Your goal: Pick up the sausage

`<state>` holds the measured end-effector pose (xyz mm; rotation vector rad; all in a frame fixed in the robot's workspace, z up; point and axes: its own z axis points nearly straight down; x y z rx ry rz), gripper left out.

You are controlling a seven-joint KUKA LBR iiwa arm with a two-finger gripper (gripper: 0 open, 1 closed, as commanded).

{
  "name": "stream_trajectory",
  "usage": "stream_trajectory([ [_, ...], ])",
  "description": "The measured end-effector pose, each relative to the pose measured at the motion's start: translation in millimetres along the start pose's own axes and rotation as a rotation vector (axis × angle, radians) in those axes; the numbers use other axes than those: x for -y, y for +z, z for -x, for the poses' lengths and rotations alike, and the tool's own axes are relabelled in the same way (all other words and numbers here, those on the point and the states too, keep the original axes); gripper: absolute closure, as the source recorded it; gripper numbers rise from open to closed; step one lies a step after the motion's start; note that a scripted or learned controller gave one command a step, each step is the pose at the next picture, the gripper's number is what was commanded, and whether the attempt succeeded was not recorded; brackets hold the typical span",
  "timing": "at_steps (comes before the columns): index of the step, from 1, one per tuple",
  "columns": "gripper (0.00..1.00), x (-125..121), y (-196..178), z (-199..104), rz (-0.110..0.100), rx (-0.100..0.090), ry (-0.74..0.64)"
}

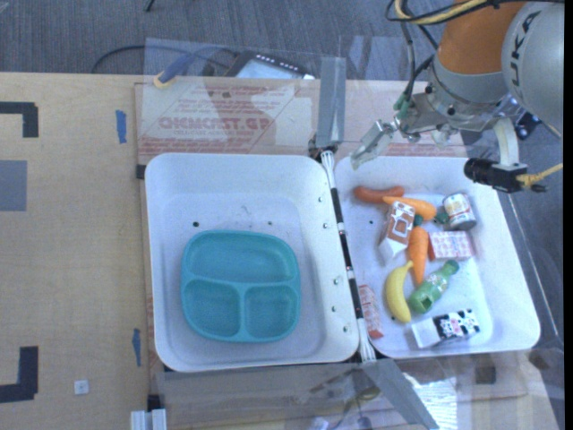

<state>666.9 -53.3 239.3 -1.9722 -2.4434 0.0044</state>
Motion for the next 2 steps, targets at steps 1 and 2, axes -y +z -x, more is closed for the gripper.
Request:
stream_trajectory([
  [1, 0.0, 0.0, 0.0, 0.0, 0.0, 0.0, 0.0],
  [2, 0.0, 40.7, 57.0, -37.3, -0.002, -0.003, -0.258],
])
